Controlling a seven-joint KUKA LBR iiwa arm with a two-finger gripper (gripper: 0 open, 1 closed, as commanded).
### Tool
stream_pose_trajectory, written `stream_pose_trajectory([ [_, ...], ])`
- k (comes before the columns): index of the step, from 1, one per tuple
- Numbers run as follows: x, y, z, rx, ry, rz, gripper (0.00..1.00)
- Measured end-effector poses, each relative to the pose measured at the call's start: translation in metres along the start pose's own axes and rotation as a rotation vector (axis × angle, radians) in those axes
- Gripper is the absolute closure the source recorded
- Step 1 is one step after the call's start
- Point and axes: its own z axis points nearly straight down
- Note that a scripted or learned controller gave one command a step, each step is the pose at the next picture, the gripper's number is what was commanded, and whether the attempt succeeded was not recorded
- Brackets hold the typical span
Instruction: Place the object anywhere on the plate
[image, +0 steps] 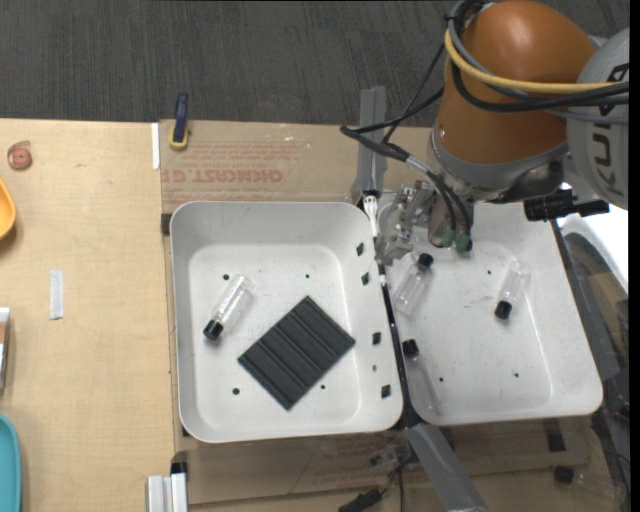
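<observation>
Camera view: the gripper (400, 232) is seen above 1 vial (412, 284) in the right bin (560, 400); its grasp state cannot be told.

The bench (80, 400) is pale wood, and across its middle lies a sheet of brown cardboard (250, 170) printed with red lettering. On that cardboard sit the two white bins, touching along their inner walls: the left bin (185, 330) toward nine o'clock of the pair, the right bin (575, 395) toward three. At the cardboard's eleven o'clock corner a small blue clamp (180, 120) grips the edge. A short strip of white tape (56, 295) lies on bare wood far toward nine o'clock.
</observation>
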Motion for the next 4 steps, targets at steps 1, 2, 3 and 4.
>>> stream_pose_trajectory([
  [1,0.048,0.036,0.029,-0.002,0.005,-0.656,1.00],
  [2,-0.016,0.044,0.106,-0.002,0.003,-0.622,1.00],
  [3,-0.016,0.044,0.106,-0.002,0.004,-0.622,0.00],
  [4,-0.061,0.131,0.064,-0.002,-0.002,-0.422,0.00],
])
